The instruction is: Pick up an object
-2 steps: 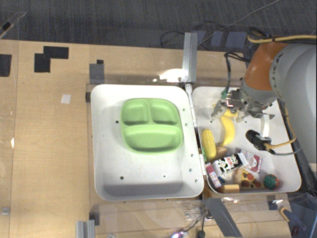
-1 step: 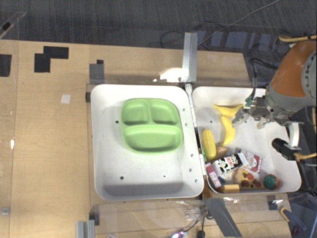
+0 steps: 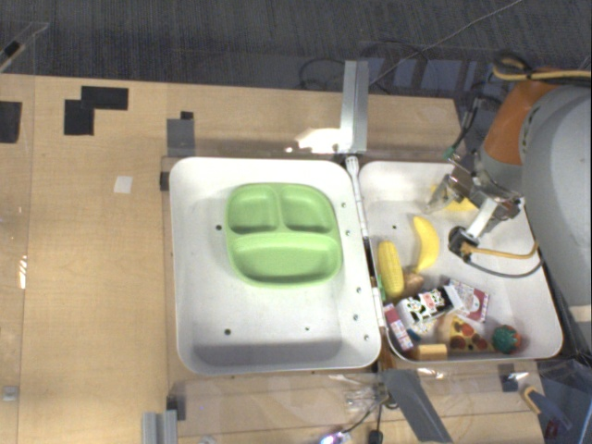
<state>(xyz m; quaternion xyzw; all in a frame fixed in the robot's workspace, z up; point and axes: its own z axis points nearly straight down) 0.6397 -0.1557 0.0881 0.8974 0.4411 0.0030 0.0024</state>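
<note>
worktop (image 3: 83, 276): pale wood surface carrying two shallow white bins side by side.
left bin (image 3: 199, 340): shallow white plastic tray; holds a light green three-compartment plastic plate (image 3: 281, 231), lying flat near the middle.
right bin (image 3: 393, 188): shallow white plastic tray; holds the loose items, crowded toward its near end.
contents, right bin: curved yellow toy banana (image 3: 426, 241) near the middle; yellow toy corn cob (image 3: 390, 266) just beside the dividing wall; black-and-white printed small carton (image 3: 424, 305); red-and-white printed packet (image 3: 470, 301); small green ball-shaped toy (image 3: 504, 339) in the near right corner; small brown and red pieces near it, too small to identify.
arm: grey with orange band (image 3: 504, 128), reaching in over the far right of the right bin.
claw (image 3: 474, 213): low over the bin's far right part, apart from the banana; its state cannot be told.
progress: nothing seen gripped; every item lies in the bin, so the pick looks not yet done.
labels: printing on carton and packet unreadable.
</note>
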